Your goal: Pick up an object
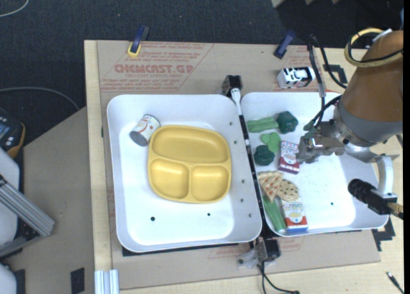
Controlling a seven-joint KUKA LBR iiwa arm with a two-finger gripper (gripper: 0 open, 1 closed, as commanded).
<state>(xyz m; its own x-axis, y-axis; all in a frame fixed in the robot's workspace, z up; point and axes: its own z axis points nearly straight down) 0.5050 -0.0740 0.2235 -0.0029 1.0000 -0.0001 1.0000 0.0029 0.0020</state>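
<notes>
Here we see two shallow white plastic bins side by side on a pale wooden tabletop (pixel 96 158) printed with red lettering. The left bin (pixel 128 222) holds a glossy yellow plate (pixel 189 161) with rounded corners and three moulded compartments, lying flat near the middle. Just beside the plate's upper-left corner a small cup (pixel 143 129), white with a grey rim, lies tipped on its side.

The right bin (pixel 333 212) carries a cluster of small things along its left side: a green broccoli-like lump (pixel 286 120) with a long green piece (pixel 260 125) beside it, a darker green knob (pixel 263 154), a red-and-white packet (pixel 289 156), a flat waffle-patterned piece (pixel 278 188), a long green pod (pixel 273 212) against the wall, and a small carton (pixel 295 214) with a red base.

The gripper (pixel 315 144) sits low over the right bin, just right of the packet. We cannot tell whether it touches the packet, nor how it is set. The arm's orange band (pixel 378 88) bulks above it.
</notes>
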